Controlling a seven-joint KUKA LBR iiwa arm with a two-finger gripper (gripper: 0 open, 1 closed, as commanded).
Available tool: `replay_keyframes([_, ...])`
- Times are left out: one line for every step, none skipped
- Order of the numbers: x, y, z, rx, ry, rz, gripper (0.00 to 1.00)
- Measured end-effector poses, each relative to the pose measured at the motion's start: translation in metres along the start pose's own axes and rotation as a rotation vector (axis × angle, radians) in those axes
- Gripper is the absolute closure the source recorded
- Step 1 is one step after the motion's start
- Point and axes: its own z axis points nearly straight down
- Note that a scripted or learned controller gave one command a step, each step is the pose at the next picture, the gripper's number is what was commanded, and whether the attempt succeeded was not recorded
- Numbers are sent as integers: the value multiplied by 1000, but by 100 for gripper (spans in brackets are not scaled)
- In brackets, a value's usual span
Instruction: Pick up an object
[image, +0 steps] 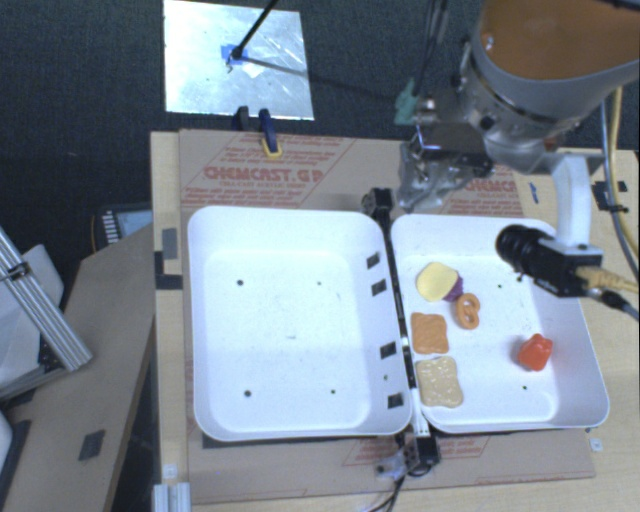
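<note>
The right bin (570, 400) holds several small toy foods. A yellow piece (436, 281) lies near its left wall with a purple bit (456, 291) tucked beside it. An orange pretzel-like ring (468, 311) sits just right of those. Below them lie an orange toast square (430, 333) and a pale bread slice (439, 382). A red pepper (535, 352) rests alone toward the right. My gripper (427, 183) hangs above the far edge of the right bin, behind the yellow piece and apart from all the objects. Nothing shows in its grasp.
The left bin (290, 320) sits beside the right one, with a black hinged divider (393, 300) between them. A black cylinder on a white bracket (540, 258) juts over the right bin's far right. A foil sheet (238, 58) lies beyond the bench.
</note>
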Motion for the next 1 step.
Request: replay_keyframes([70, 0, -3, 11, -2, -2, 100])
